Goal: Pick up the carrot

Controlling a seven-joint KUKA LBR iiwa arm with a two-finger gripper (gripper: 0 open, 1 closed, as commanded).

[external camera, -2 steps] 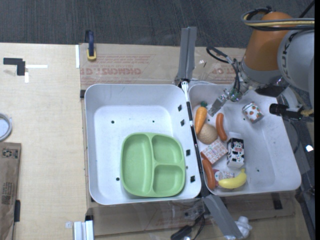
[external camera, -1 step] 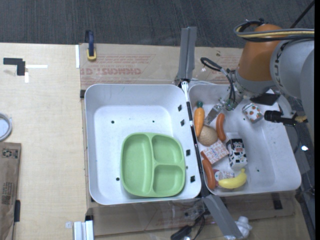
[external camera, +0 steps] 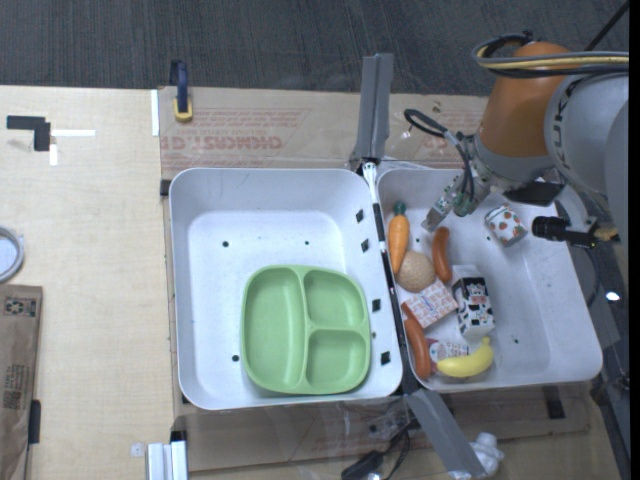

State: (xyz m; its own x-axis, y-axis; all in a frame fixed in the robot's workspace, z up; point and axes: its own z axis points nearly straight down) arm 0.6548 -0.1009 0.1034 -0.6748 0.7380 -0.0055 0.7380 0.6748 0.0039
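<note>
- Grey arm w/ orange band (external camera: 520, 108) reaches in from right, over upper part of right shallow white bin (external camera: 560, 368).
- Two-finger gripper (external camera: 452, 206) hangs near bin's upper left, tilted down-left; fingers too small & blurred, can't tell if spread or pressed together. Nothing visible betw. them.
- Orange carrot w/ green top (external camera: 398, 240) lies in right bin along its left wall, green end up, just left of gripper, apart from it.
- Beige round potato-like item (external camera: 417, 269) touches carrot's lower end.
- Orange-red sausage-shaped item (external camera: 442, 256) just right of it, below gripper.
- Yellow banana (external camera: 466, 361) near bin's lower edge; black-and-white cow toy (external camera: 473, 304) above it.
- Left shallow white bin (external camera: 200, 268) holds light-green three-compartment plastic plate (external camera: 305, 328).
</note>
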